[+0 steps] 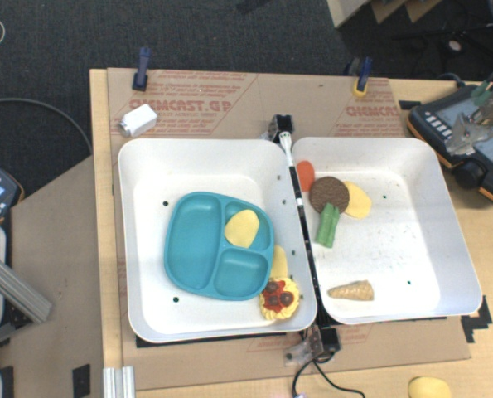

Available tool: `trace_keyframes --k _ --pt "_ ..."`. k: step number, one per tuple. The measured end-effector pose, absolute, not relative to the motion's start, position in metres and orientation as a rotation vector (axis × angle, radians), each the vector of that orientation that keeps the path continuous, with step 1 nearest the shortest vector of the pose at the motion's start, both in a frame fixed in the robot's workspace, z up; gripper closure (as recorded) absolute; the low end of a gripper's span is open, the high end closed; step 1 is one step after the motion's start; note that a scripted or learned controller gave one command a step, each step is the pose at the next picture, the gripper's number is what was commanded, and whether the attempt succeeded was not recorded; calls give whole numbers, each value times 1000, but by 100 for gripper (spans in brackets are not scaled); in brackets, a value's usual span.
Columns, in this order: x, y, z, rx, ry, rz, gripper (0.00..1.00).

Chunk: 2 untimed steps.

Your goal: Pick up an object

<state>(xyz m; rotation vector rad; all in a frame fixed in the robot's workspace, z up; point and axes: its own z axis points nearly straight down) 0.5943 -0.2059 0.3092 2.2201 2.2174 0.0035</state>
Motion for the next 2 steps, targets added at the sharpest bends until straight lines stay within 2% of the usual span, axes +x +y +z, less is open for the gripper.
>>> trace_keyframes --k 1,2 --pt "669 -224 248 2216 2222 0 100" --pt "662 -223 221 2223 2223 -3 100"
